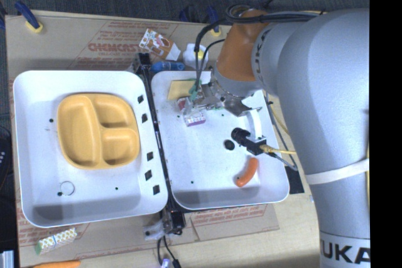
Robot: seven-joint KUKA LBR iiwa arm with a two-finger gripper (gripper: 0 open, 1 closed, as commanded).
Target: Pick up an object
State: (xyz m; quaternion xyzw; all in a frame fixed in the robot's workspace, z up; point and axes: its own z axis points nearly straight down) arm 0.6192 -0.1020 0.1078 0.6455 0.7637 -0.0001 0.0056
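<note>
Bulky, rounded grey arm (314,72) – an orange band (237,53) near its wrist, black cables (207,34) looping beside that band, black KUKA lettering (344,252) far from it

Single fixed camera above the bench (81,31), angled downward, both white bins (31,135) in frame, arm (326,85) entering from right

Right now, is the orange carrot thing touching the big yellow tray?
Apart. The camera view shows the orange carrot-shaped thing lying in the right bin and the yellow tray in the left bin, with both bins' walls between them.
</note>
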